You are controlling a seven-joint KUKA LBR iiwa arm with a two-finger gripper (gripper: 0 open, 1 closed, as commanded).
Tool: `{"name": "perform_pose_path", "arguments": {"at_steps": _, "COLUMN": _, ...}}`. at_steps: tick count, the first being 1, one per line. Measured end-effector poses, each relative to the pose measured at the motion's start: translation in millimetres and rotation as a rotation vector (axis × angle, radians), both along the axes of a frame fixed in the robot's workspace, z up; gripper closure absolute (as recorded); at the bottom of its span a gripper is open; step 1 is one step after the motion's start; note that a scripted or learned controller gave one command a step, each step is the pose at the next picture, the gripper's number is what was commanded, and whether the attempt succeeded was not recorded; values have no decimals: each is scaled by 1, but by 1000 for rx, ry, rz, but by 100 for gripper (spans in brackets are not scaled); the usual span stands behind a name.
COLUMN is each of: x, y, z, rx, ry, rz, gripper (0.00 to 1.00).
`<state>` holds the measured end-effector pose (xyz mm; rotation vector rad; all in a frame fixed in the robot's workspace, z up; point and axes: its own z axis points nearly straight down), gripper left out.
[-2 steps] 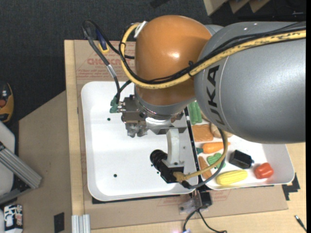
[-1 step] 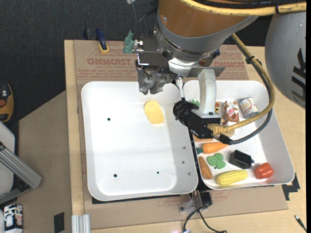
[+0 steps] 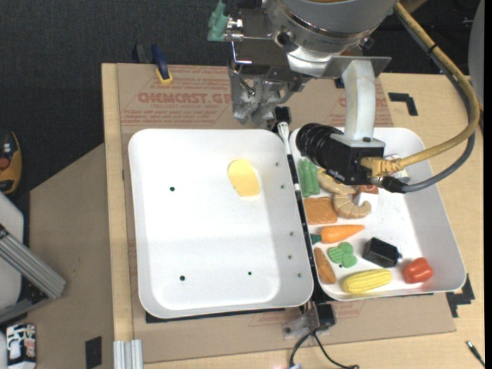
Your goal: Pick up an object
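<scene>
A pale yellow toy piece [image 3: 244,178] lies alone in the left white bin [image 3: 192,283], near its back right. The right bin [image 3: 430,206] holds several toy foods: a green piece [image 3: 309,177], a tan piece [image 3: 344,198], an orange block [image 3: 319,208], a carrot [image 3: 343,233], a green broccoli [image 3: 344,254], a corn cob [image 3: 367,280], a black block [image 3: 380,250] and a red piece [image 3: 417,270]. My gripper [image 3: 257,102] hangs over the bench just behind the bins' back edge, near the divide between them. Nothing shows between its metal parts.
A black cylinder [image 3: 332,149] with a yellow cable [image 3: 430,152] on a white bracket overhangs the right bin's back left and hides part of the toys. A blue and yellow clamp [image 3: 160,64] sits at the bench's back left.
</scene>
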<state>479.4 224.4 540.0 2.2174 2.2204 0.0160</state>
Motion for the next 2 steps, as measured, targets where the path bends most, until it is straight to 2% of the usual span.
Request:
{"name": "perform_pose_path", "arguments": {"at_steps": 1, "x": -2, "y": 0, "z": -166, "rx": -13, "ry": 27, "rz": -3, "gripper": 100}}
{"name": "perform_pose_path", "arguments": {"at_steps": 2, "x": 0, "y": 0, "z": 3, "rx": 5, "ry": -9, "rz": 0, "gripper": 100}}
